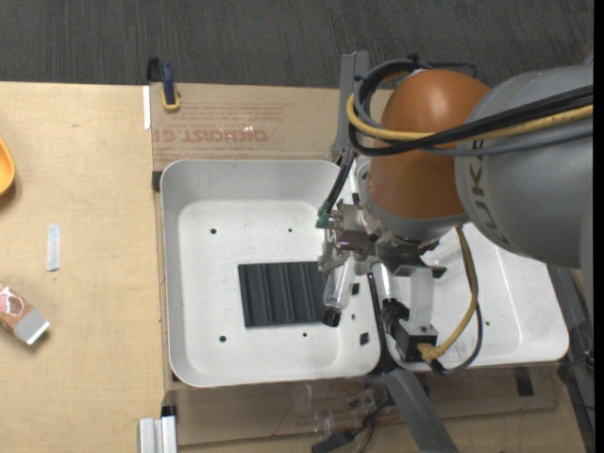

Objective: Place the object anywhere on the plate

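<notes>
Gripper (332,302) low over left bin (189,196), at right edge of dark ribbed plate (280,293). Fingers' state: cannot tell; object not identifiable. Risk: releasing off the plate edge, onto bin floor.

Faint red print runs along the cardboard sheet (247,128) behind the left bin (189,253); it stands upside down and mirrored in this view, in two lines, and is too washed out to read with any certainty. On the arm (528,159), near its grey housing's left edge, part of black lettering shows, seemingly a "K".
</notes>
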You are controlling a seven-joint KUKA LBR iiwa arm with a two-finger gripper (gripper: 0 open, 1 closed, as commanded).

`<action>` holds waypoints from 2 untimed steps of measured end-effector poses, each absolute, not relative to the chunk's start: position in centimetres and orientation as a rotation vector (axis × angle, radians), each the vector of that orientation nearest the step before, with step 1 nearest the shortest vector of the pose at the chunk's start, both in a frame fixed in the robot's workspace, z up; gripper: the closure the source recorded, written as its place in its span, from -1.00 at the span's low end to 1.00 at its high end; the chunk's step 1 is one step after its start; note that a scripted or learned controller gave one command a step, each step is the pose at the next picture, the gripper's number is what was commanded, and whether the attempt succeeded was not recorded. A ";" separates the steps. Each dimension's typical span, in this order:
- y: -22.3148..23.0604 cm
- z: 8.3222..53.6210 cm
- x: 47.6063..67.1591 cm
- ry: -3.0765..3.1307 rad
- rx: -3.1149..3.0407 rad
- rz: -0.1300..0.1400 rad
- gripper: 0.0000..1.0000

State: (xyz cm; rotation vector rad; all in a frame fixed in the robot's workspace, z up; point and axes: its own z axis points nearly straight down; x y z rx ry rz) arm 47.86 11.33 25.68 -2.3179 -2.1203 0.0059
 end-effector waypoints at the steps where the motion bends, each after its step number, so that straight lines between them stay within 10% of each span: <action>1: 13.4 22.4 50.5 -2.406 -2.017 0.008 1.00; 2: 13.4 22.4 50.5 -2.406 -2.017 0.008 -1.00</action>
